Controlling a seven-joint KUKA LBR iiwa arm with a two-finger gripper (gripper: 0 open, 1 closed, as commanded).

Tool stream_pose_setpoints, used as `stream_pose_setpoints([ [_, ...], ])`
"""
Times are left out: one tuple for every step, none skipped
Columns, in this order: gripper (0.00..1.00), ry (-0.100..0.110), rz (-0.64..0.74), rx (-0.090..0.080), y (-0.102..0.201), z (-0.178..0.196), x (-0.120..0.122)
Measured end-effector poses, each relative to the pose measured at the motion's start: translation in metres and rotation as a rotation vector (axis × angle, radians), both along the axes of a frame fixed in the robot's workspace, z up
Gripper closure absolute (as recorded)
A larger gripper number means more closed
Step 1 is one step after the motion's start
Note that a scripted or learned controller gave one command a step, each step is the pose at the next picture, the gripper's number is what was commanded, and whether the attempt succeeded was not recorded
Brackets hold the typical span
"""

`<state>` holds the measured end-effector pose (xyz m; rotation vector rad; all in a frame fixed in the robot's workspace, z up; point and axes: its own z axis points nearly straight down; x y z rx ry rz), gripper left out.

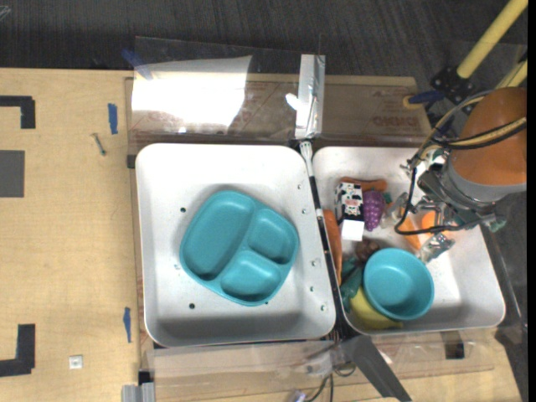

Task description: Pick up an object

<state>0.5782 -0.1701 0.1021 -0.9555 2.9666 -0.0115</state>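
1. Objects for picking lie in the right bin (494,296), at the right of the frame; none is chosen yet that I can see.
2. At the far left, the bench (59,224) carries only tape marks.
3. Left of centre, the left bin (159,174) holds a teal divided plate (240,245), lying flat and well apart from the arm.
4. Along the right bin's left wall lie an orange carrot-like piece (333,237), a black-and-white cow-patterned block (349,199) and a purple grape bunch (373,209), crowded together.
5. Lower in that bin, a teal bowl (399,283) rests partly on a yellow object (364,310).
6. At the right edge, the pincer (427,224) hangs low over an orange item (425,221) just above the bowl. Cables hide it, so I cannot tell whether it is spread or pressed together, nor whether it pinches anything.
7. Judged step: the descent or grasp attempt. Next, it calls for closing firmly on one item and lifting straight up, clear of the bowl rim.
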Motion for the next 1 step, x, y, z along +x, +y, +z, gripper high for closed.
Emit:
stream_pose_setpoints([
  [0.0,0.011,-0.07,-0.002,0.0143,-0.0126,-0.006],
])
